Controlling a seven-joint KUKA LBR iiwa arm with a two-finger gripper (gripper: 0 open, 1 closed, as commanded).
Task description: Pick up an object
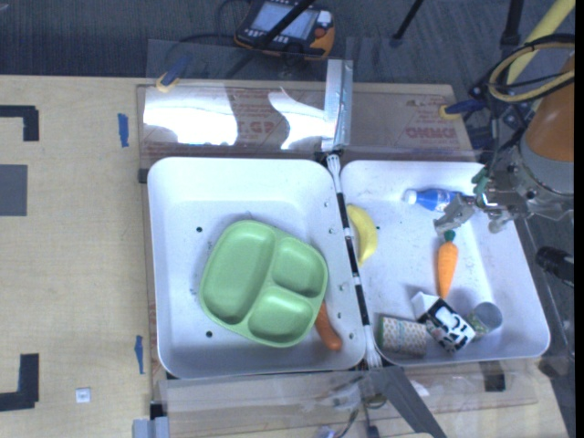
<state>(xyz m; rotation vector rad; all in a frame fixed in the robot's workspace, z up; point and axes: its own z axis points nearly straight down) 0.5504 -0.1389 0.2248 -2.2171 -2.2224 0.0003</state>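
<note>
My gripper (pixel 475 218) hangs over the upper right part of the right bin (pixel 520 336), open, with nothing between its fingers. Just below and to its left lies an orange toy carrot (pixel 446 265) with a green top. A blue and white bottle (pixel 429 197) lies to the gripper's left near the bin's back wall. A yellow banana (pixel 365 232) rests against the bin's left wall.
Along the right bin's front lie a patterned cup (pixel 401 333) on its side, a black and white object (pixel 448 326) and a small grey cup (pixel 486 316). The left bin (pixel 173 199) holds a green divided plate (pixel 265 281) with an orange item (pixel 328 328) at its edge.
</note>
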